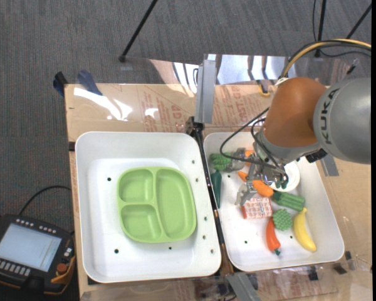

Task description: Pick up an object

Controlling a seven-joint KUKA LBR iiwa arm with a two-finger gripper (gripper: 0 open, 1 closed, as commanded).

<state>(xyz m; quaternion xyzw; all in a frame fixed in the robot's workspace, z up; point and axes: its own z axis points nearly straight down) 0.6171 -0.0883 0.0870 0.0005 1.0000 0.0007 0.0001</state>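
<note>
In the right-hand shallow white bin (331,227), a cluster of small toy foods lies under and beside the two-finger gripper (258,184). An orange carrot-shaped piece (262,189) sits directly at the fingertips, touching or nearly touching them; whether it is between them cannot be told. The state of the fingers cannot be told either, since the wrist and cabling cover them.

Just below lies a red-and-white printed carton (257,208), with a green ridged cucumber-like piece (289,200) to its right. Nearer the camera are a round green textured ball (282,219), a yellow plastic banana (304,231) and a red-orange chilli-shaped piece (272,236). A green leafy piece (220,162) rests near the bin's left wall.

The left-hand white bin (94,162) holds a light green three-compartment plate (156,204), well apart from the gripper.

Probable faults: the items are packed closely, so closure may catch two pieces or push the carton aside. The rounded carrot piece may slip out during lift.
</note>
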